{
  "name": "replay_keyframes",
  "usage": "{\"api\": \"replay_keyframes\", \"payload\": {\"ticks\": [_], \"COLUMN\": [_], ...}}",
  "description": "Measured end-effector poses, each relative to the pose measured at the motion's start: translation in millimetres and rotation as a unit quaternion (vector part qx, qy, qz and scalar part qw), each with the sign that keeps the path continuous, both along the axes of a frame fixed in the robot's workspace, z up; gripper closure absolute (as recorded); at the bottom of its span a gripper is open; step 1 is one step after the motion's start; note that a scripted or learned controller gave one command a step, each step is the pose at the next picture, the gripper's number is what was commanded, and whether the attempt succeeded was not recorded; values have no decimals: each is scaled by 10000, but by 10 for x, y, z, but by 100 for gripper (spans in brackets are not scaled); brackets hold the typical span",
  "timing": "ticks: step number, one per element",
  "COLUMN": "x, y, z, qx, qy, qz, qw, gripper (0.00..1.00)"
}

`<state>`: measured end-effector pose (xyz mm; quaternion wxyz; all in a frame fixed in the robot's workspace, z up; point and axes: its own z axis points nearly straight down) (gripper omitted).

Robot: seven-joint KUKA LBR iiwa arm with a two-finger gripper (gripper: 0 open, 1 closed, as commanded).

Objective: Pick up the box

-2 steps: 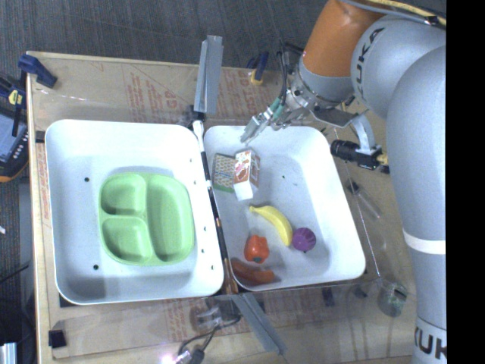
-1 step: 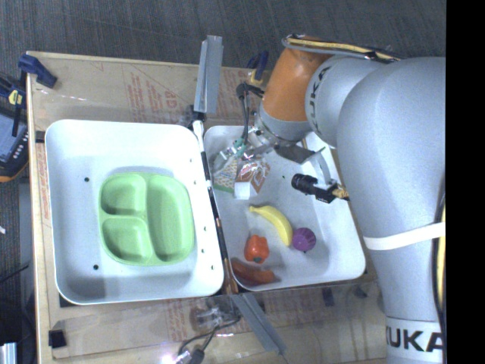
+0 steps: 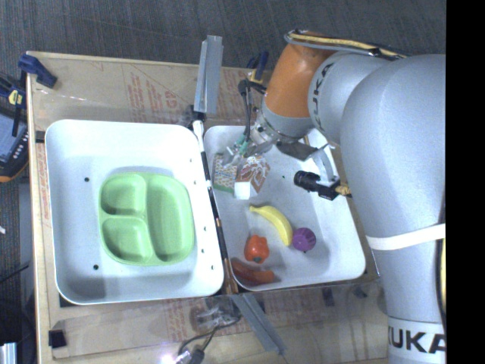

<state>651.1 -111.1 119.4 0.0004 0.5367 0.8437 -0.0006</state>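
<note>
Two shallow white bins sit side by side on the wooden bench. The left bin holds one thing, a light green tray with three compartments, lying flat near the bin's middle. The right bin holds five loose things: one box with a printed, greenish and brown wrapper, one yellow banana, one purple round fruit, one red-orange fruit that looks like a tomato or pepper, and one long reddish-brown piece like a sausage along the near wall. The box lies in the far left part of the right bin, just beside the wall shared with the left bin, and it seems tilted rather than flat. The banana lies near the bin's middle, the purple fruit just to its right, the red-orange fruit just below the banana's left end, touching or nearly touching the sausage-like piece. The grey arm comes in from the right and fills much of that side; its orange band sits over the far edge of the right bin, and the wrist bends down into the bin's far left corner. The gripper is right at the box, on or against its upper right side; how far its tips are parted, and whether the box is between them, cannot be told at this size.
</note>
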Motion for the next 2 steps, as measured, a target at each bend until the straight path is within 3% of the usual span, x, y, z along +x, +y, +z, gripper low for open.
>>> {"api": "replay_keyframes", "payload": {"ticks": [1, 2], "x": [-332, -648], "y": [331, 510], "z": [1342, 1002], "qx": [6, 8], "qy": [2, 17], "qz": [-604, 1098], "qw": [9982, 9940], "gripper": [100, 100]}}
